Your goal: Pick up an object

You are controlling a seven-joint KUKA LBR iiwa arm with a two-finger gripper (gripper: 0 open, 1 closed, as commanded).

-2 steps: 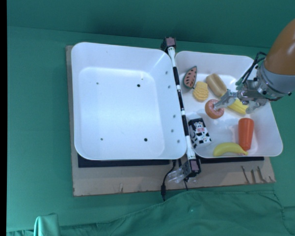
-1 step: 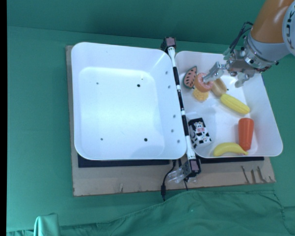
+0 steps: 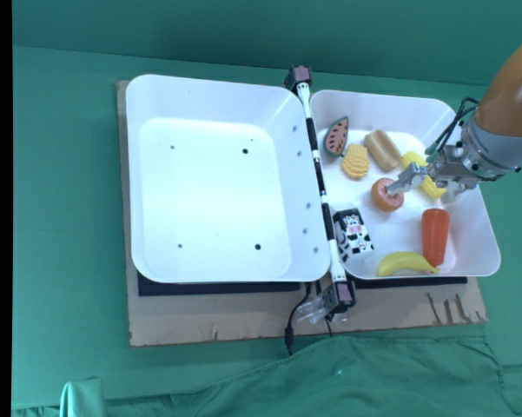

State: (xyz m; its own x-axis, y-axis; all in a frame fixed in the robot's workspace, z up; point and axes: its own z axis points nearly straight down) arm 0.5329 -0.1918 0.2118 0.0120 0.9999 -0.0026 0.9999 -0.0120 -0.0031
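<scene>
A: What lay nearest the camera?

B: A fold of green cloth (image 3: pixel 330 376), then the cardboard sheet (image 3: pixel 200 324) under both bins. In the right bin (image 3: pixel 482 246), the banana (image 3: pixel 406 263) sat along the near wall, with the orange carrot-like piece (image 3: pixel 434 234) just beyond it and a cow-patterned carton (image 3: pixel 353 234) at the near left corner.

A: And the gripper?

B: The gripper (image 3: pixel 398 186) had reached in from the right, its tip down at the round red-orange fruit (image 3: pixel 386 195) in the middle of that bin. One slim finger appeared to touch the fruit's top. How far apart the fingers stood, I couldn't tell, nor whether anything sat between them.

A: What crowded it?

B: A yellow piece (image 3: pixel 424 174) lay under the wrist; a tan roll (image 3: pixel 383 148), a yellow corn-like piece (image 3: pixel 356 161) and a watermelon slice (image 3: pixel 335 136) sat farther back and left.

A: Open room?

B: Bare floor showed between fruit, carton and carrot. The left bin (image 3: pixel 148 181) was broad white floor, its right rim touching the divider rail (image 3: pixel 317 176).
</scene>
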